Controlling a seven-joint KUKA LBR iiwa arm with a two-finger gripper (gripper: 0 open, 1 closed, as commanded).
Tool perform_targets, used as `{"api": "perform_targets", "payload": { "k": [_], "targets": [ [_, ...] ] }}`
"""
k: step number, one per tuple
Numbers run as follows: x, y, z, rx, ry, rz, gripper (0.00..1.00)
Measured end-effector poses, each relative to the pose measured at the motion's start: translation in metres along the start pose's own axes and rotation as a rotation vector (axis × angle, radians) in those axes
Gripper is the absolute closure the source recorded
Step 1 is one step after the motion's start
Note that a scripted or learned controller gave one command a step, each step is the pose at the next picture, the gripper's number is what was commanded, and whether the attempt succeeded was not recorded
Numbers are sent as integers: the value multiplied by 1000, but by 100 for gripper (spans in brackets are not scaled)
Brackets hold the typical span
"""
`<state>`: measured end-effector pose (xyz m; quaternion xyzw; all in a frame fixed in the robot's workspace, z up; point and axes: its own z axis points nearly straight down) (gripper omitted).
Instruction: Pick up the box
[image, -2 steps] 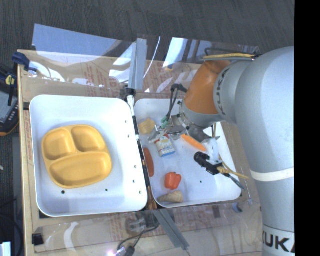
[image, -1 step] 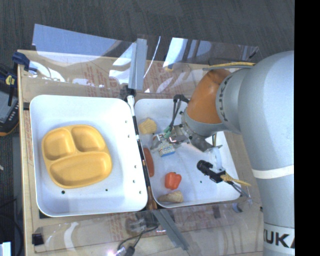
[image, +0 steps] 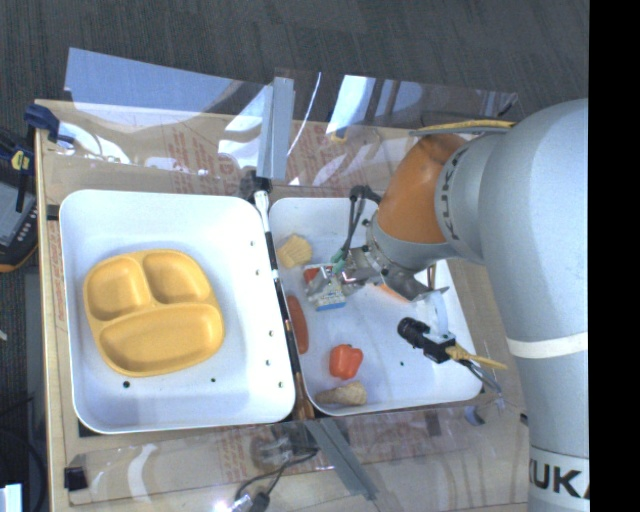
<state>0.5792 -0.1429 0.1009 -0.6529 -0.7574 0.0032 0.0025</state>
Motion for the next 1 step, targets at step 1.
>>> {"api": "perform_targets", "payload": {
  "k": [1],
  "targets": [
    [24, 82, -116, -8, 0, -12, 100]
  ]
}}
